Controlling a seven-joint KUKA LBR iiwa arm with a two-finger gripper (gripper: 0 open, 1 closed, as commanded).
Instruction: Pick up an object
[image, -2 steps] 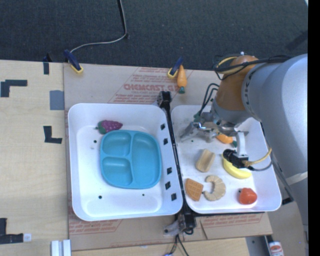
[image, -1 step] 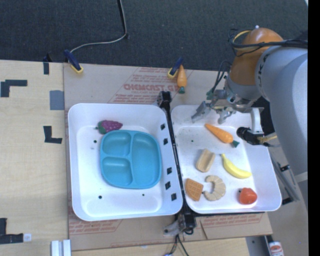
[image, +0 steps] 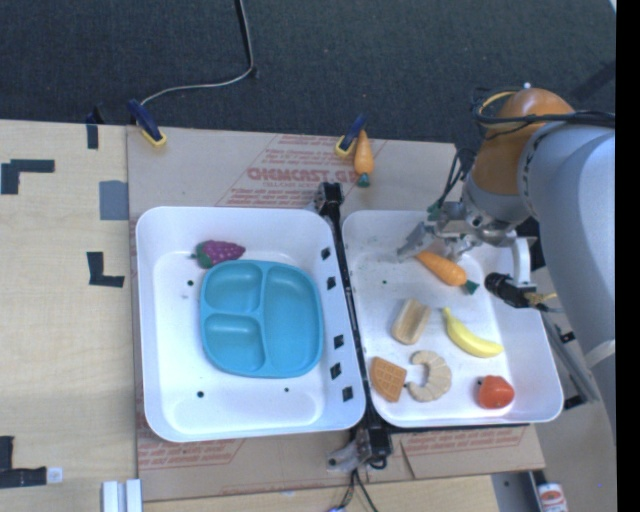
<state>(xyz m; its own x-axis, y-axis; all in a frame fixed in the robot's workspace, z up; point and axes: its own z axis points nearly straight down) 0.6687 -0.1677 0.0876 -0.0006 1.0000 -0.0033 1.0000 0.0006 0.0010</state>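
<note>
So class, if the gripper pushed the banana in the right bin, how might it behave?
The banana looks like smooth moulded plastic, so probably stiff, light and a bit slippery. Its curved shape suggests it would spin or rock rather than roll. It lies apart from its neighbours, so a push may slide it freely.

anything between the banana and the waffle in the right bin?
Yes. In the camera view, the half-ring biscuit lies between the banana and the waffle, touching or nearly touching the waffle.

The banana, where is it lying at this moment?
The banana lies in the right bin, toward its right side, between the carrot above it and the tomato below it.
</note>
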